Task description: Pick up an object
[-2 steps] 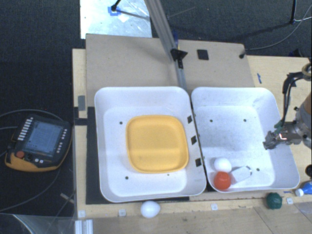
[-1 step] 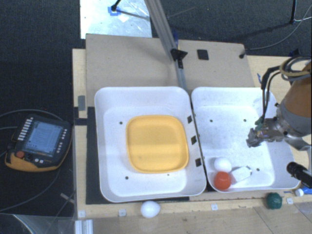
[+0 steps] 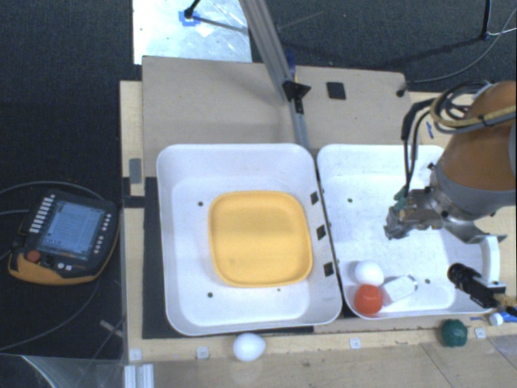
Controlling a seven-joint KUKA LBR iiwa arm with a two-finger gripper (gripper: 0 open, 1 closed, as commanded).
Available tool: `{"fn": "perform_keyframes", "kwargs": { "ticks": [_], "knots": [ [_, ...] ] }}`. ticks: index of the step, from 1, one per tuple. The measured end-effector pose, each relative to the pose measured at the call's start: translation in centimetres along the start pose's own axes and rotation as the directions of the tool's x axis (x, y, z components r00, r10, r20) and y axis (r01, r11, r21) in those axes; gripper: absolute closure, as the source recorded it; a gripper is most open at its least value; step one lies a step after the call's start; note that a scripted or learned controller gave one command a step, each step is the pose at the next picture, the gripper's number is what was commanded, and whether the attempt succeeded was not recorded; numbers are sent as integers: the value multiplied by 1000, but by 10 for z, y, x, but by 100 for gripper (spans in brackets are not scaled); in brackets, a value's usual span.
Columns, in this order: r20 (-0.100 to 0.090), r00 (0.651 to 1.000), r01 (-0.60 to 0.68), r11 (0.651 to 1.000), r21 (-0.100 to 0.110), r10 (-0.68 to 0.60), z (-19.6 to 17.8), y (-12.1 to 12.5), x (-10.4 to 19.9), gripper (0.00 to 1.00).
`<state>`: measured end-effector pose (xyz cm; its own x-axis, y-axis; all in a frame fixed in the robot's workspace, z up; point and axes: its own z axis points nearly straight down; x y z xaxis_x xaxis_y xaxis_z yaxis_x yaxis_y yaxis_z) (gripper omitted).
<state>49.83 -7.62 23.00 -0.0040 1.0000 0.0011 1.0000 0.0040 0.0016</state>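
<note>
A yellow square plate lies in the left bin. In the right bin, near its front edge, sit a white ball, a red ball just in front of it, and a small white block to their right. My gripper hangs over the right bin's middle right, behind and to the right of the balls, apart from them. Nothing shows between its fingertips.
A white egg-shaped object lies on the bench in front of the left bin. A dark green ball sits off the right bin's front right corner. A teach pendant rests at the far left. A metal pole slants in from the back.
</note>
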Motion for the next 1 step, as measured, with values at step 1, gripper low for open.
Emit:
{"fn": "perform_keyframes", "kwargs": {
  "ticks": [1],
  "knots": [
    [0, 1000, 1, 1000, 1, -1, 2, 10, 59, 100]
  ]
}}
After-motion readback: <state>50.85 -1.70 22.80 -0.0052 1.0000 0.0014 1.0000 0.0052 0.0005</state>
